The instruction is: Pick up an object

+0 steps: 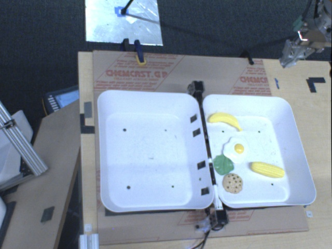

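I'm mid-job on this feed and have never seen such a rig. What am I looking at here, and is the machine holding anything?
This is a single camera fixed above a bench, looking down at a slant. Two shallow white bins sit side by side: the left bin and the right bin. In the right bin lie toy foods: a banana, a fried egg, a green leaf, a cookie and a corn cob. The robot arm enters at top right; its pincer hangs well away from the bins, too blurred to judge, with nothing seen held.

Banana, egg, corn, cookie in right bin
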You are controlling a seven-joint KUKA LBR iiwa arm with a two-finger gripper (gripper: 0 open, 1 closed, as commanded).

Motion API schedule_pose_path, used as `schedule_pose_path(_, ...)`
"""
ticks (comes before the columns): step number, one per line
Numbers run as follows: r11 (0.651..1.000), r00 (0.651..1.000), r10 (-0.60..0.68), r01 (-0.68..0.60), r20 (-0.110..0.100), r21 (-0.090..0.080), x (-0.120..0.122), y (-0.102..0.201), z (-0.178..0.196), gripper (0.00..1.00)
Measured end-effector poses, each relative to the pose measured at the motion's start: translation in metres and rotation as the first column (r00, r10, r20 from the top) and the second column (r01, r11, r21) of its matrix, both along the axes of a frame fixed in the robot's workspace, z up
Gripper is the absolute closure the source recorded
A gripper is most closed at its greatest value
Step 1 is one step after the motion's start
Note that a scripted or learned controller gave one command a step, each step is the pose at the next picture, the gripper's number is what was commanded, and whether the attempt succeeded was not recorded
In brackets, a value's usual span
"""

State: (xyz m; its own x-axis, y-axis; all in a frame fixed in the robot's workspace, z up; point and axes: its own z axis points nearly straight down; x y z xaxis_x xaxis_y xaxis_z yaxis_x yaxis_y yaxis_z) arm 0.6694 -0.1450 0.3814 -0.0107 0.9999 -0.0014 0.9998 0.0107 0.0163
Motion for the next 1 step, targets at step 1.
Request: schedule_pose_path(1, 1.000, 1.000, 0.001, -0.001, -0.004, 0.002, 0.0003, 0.0634, 0.0726, 1.00)
